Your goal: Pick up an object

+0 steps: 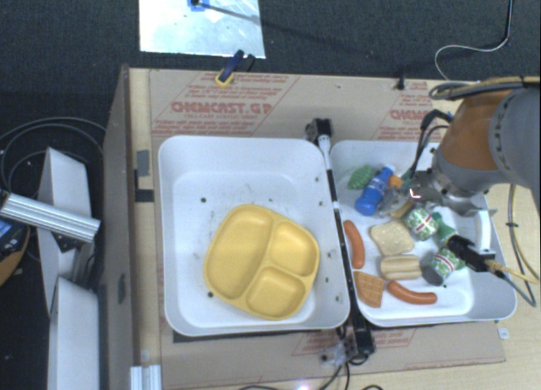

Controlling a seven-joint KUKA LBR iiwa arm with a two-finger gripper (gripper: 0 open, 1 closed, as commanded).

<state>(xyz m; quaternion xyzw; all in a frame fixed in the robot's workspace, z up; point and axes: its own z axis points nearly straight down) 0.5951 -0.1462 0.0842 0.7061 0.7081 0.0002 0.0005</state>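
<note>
Grey and orange-banded, the arm reached in from the right with its gripper (412, 198) low over the back of the right bin (494, 295), though its opening could not be told. Candidates lay crowded beneath and beside it: a blue bottle (373, 194) touching a green item (363, 178), a green-and-white can (423, 224), a bread slice (391, 236) and sausages (355, 244). With things packed so tightly, a closing grip would likely nudge a neighbour or pinch two at once, and the round can might roll free.
</note>
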